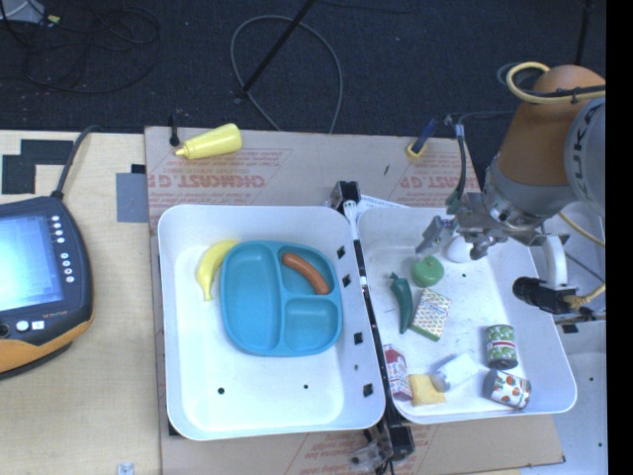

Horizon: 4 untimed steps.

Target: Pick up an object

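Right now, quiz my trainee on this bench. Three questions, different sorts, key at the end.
1. True or false: the hot dog lies in a compartment of the blue tray.
2. Which item is nearest the end effector? A) banana B) green ball C) yellow bottle
3. Fill in: the two cans sit in the ____ bin of the camera view.

Key: 1 true; 2 B; 3 right.
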Each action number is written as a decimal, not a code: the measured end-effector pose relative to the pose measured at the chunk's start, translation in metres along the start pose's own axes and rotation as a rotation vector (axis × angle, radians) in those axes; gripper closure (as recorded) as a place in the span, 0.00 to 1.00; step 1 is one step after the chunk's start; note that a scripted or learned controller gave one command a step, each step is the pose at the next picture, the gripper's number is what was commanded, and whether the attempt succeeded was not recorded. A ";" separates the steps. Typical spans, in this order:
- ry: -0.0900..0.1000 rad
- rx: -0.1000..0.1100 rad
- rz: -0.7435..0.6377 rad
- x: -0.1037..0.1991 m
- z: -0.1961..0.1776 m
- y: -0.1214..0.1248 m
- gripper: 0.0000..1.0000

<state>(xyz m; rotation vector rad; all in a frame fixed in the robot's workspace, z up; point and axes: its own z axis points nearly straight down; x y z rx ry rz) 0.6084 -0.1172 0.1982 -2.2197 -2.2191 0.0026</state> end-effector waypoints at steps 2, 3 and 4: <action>0.001 0.003 0.001 0.028 0.111 -0.022 0.00; 0.002 0.000 0.006 0.027 0.100 -0.020 1.00; 0.002 -0.010 -0.006 0.086 0.005 -0.006 1.00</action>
